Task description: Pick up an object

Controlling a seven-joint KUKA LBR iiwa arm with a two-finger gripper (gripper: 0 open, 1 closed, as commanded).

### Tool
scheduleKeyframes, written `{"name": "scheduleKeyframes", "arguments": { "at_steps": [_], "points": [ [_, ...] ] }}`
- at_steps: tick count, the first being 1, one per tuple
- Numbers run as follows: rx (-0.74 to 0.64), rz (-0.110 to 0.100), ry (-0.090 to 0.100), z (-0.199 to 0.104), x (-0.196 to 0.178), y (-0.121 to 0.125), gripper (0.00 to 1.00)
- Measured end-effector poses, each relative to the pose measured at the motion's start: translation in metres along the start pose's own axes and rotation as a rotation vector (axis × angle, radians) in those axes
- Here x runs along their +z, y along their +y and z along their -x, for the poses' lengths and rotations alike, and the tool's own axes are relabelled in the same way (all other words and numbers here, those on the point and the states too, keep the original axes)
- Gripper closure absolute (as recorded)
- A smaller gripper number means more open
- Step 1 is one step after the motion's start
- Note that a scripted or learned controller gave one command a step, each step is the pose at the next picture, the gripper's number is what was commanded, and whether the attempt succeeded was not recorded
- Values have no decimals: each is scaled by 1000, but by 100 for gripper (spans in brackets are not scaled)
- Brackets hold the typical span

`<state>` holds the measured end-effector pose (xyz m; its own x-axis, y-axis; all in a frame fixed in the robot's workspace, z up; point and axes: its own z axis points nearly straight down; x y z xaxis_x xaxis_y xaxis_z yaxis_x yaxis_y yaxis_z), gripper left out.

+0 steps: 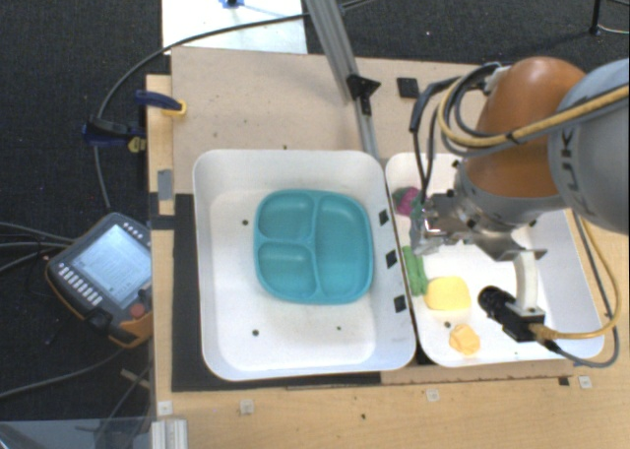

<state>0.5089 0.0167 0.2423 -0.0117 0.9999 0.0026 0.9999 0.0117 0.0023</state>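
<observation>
My gripper (425,230) is low in the right bin (571,240), near its left wall, under the orange wrist band. A green piece (416,272) lies just below it along that wall. A yellow block (446,293) sits beside the green piece. A small orange-yellow object (465,340) rests near the bin's front edge. A purple object (405,200) peeks out just above and left of the gripper. The arm hides the fingers.
The left bin (221,240) holds a teal divided plate (314,246). A black part (510,311) of the arm's mount hangs over the right bin's front. Cables loop above the right bin. A teach pendant (103,275) lies on the floor left of the bench.
</observation>
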Motion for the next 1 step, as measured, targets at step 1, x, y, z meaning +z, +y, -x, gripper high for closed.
{"name": "scheduleKeyframes", "arguments": {
  "at_steps": [1],
  "points": [
    [2, -3, -1, -54, 16, -2, 100]
  ]
}}
